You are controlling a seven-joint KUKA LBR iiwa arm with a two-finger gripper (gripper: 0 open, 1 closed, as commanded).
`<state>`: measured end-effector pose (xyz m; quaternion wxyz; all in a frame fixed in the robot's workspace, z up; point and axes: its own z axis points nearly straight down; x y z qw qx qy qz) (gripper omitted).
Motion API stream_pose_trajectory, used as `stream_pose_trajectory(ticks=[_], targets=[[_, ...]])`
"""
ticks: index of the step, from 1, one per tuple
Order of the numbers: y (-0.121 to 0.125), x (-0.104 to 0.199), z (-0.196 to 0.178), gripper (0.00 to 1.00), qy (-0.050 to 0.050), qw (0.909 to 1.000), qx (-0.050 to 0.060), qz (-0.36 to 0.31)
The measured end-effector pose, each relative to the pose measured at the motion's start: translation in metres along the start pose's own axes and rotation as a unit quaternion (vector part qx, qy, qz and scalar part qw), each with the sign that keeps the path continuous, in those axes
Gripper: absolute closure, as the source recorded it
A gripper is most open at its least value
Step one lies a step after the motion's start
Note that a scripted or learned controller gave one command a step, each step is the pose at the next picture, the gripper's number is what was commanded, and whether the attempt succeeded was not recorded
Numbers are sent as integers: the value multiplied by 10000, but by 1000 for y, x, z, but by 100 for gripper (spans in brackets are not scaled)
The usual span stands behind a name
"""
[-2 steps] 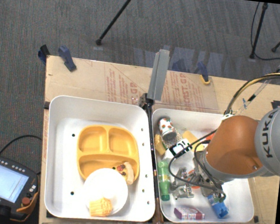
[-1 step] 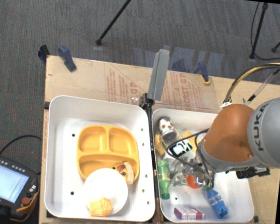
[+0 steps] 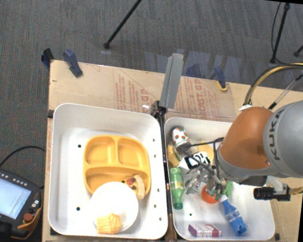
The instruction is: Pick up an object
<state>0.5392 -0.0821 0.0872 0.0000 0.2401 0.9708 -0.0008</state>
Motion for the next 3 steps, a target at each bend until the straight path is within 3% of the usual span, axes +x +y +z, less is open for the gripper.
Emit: stream_pose_trajectory(ticks=[1, 2, 3], targets=[[47, -13, -178, 100, -66, 10000, -40, -39], [-43, -32, -113, 100, 15, 9733, -13, -2295], [-42, -32, -114, 0, 3, 9730, -15, -2307]])
